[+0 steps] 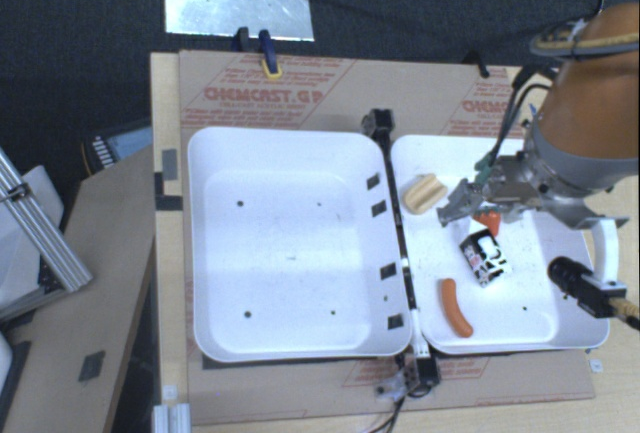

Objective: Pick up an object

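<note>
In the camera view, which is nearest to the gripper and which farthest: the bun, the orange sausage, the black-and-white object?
Gripper, over the right bin:
1. Black-and-white object, just below it.
2. Bun, to its left, near the divider.
3. Sausage, toward the bin's front edge.
</note>
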Available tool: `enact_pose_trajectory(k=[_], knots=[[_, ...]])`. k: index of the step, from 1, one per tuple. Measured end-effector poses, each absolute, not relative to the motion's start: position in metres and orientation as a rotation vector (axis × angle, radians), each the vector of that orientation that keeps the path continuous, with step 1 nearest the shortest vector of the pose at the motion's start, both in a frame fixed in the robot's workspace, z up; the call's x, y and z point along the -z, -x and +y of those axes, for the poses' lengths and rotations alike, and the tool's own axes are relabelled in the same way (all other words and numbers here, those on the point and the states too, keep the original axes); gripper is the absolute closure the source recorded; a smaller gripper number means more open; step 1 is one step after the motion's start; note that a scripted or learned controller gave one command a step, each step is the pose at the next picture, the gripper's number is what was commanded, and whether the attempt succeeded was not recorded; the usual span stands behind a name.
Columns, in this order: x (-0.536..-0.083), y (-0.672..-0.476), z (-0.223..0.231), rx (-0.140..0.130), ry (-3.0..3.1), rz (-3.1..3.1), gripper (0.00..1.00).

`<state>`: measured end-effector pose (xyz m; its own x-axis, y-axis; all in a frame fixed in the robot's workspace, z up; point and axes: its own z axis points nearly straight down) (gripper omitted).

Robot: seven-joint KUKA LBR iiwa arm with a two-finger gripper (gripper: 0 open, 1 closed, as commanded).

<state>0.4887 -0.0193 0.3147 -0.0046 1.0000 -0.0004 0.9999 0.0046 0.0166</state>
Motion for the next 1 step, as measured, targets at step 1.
enact_pose_trajectory(k=[1], knots=[[-0.3184, -0.4883, -0.0180, -0.007, -2.207, 2.230, 1.00]])
